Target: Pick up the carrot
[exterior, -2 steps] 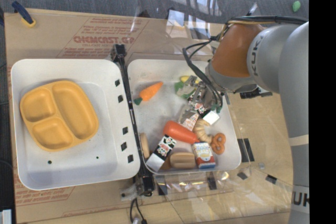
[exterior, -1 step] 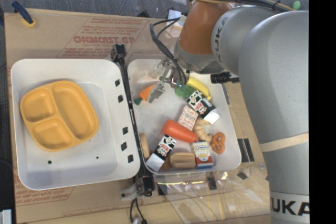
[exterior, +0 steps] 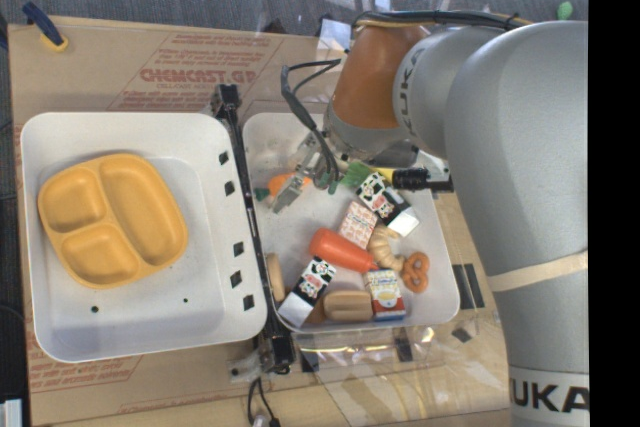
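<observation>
Grey arm (exterior: 510, 165) with orange band (exterior: 365, 80) filling the right side, reaching in over the right bin (exterior: 262, 140). Cardboard-covered tabletop (exterior: 150, 65) below, two white bins side by side on it.

Left bin (exterior: 40, 315) holding one yellow divided plate (exterior: 112, 217), three compartments, sitting toward the bin's left half.

Right bin cluttered, most items in its near half:
- orange-red cylinder (exterior: 342, 250) lying at a slant mid-bin
- two cow-print cartons – one (exterior: 377, 198) near the wrist, one (exterior: 312, 285) at the near-left, touching the cylinder's lower end
- small patterned box (exterior: 358, 225) between the upper carton and the cylinder
- hot-dog-like bun (exterior: 347, 305) along the near wall, small colourful box (exterior: 385, 295) just beside it
- pretzel (exterior: 413, 270) at the right, next to a pale bread-like piece (exterior: 383, 243)

End effector (exterior: 300, 177) low in the far-left part of the right bin, fingers angled down-left. Carrot (exterior: 282, 185) – small, orange with a green end – right at the fingertips, near the bin's left wall. Fingers look closed around it, carrot apparently pinched between them; contact hard to confirm at this resolution.

Blue clip (exterior: 45, 27) at the tabletop's far-left corner.
</observation>
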`<state>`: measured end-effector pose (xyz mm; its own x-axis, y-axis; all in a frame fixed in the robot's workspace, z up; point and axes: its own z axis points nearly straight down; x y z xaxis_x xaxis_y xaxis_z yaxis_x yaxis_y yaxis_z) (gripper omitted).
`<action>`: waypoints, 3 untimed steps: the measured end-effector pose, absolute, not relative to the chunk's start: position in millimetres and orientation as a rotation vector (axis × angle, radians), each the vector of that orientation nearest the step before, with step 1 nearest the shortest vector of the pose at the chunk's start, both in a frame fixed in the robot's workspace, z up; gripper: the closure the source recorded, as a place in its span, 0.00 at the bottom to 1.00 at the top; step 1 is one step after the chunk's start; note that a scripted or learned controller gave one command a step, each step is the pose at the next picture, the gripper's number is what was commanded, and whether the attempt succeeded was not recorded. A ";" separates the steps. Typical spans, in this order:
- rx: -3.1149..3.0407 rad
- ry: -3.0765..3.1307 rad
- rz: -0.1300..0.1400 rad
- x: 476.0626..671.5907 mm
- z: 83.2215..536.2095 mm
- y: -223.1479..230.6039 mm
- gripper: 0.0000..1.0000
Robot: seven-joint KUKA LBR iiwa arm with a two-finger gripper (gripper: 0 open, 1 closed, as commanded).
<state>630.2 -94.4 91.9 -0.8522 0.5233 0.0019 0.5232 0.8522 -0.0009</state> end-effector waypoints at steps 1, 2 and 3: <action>-0.840 -3.028 0.001 632.0 103.4 -92.4 1.00; -0.854 -3.024 0.001 605.6 92.1 -88.9 1.00; -1.128 -2.936 0.000 580.8 147.3 -95.1 1.00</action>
